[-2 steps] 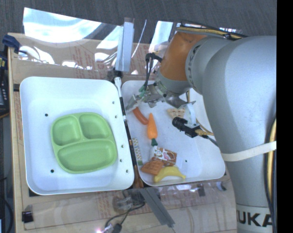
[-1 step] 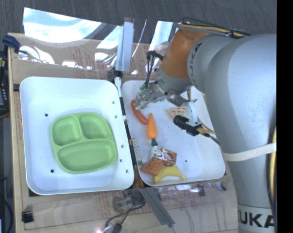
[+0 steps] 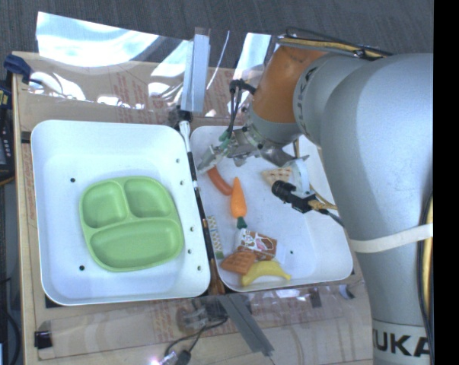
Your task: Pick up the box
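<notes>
While my end effector (image 3: pixel 227 149) hovers at the right bin's (image 3: pixel 332 257) eleven o'clock, grip state unreadable, the small printed box (image 3: pixel 258 242) lies toward six o'clock, probably cardboard, beside a ridged waffle (image 3: pixel 239 261).

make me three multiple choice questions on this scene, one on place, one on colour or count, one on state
1. Where does the green plate lie?
A. left bin
B. right bin
C. on the bench outside the bins

2. How many compartments has the green plate?
A. two
B. three
C. five

3. How does the carrot lie?
A. flat on the right bin floor
B. lifted by the arm
C. on the green plate

Answers: 1 A, it sits within the left bin walls. 2 B, two small above one large. 3 A, it rests on the white floor.
</notes>
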Action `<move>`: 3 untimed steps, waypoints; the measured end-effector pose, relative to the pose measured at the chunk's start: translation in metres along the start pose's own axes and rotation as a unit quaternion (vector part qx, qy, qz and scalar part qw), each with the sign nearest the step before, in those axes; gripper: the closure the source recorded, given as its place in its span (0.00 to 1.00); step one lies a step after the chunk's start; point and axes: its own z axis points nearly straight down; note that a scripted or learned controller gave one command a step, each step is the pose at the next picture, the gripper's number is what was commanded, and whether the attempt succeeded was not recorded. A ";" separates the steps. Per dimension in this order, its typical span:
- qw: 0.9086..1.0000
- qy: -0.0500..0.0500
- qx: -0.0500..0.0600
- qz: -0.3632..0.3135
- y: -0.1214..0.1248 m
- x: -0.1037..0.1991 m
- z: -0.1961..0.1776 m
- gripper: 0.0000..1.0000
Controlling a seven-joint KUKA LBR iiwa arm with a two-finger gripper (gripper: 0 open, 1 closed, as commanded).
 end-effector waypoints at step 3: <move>0.998 -0.002 0.000 -0.061 0.015 -0.008 0.020 0.00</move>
